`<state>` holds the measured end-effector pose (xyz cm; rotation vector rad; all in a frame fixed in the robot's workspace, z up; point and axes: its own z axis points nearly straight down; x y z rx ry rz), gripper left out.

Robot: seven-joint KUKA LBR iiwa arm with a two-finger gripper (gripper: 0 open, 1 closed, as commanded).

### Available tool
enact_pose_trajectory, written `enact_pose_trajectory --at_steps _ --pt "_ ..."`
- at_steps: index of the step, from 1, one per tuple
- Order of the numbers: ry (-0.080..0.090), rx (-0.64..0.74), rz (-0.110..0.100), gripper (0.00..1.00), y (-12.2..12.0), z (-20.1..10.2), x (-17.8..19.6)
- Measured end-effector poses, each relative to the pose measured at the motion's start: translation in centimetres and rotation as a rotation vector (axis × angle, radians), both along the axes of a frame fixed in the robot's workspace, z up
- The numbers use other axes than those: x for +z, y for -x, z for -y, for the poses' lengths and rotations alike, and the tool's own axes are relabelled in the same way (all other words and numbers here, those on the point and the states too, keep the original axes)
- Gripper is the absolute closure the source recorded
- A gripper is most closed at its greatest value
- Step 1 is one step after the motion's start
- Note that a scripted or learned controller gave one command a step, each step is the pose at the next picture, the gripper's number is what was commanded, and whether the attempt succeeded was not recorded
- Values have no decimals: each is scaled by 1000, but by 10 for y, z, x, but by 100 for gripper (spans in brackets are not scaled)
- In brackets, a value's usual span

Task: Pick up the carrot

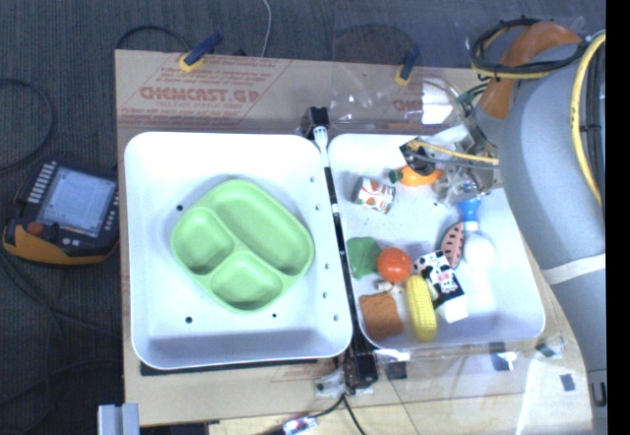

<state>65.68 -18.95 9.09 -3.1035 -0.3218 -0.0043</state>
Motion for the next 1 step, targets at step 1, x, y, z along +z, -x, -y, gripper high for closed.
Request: enact_pose_trajectory --at_steps 1 --pt "-20 152 24 0 32 9 2"
